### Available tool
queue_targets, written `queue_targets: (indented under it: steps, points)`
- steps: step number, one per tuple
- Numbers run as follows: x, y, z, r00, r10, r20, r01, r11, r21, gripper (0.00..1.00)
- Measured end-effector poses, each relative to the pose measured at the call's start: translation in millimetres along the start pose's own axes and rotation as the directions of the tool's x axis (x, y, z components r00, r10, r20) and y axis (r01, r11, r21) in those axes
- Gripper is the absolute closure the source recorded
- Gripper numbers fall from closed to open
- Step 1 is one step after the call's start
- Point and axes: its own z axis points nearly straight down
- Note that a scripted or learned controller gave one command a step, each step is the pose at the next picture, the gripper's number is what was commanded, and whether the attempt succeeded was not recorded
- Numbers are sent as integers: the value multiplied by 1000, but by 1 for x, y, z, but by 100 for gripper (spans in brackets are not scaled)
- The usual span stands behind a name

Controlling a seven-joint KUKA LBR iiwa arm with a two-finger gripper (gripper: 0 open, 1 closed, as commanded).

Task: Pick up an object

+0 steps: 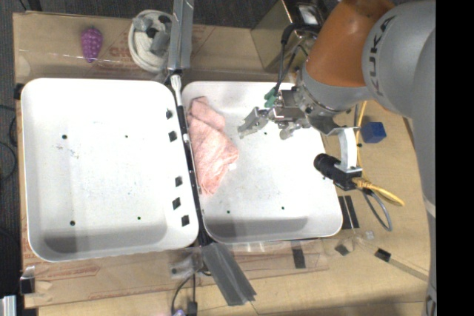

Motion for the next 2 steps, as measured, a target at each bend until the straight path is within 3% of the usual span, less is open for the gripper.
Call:
queue_targets:
  steps: [1, 2]
  points:
    - [0, 0, 0, 1000, 0, 0, 0, 1000, 0, 0]
    - [25, -2, 47, 975, -224, 1, 224, 975, -1, 0]
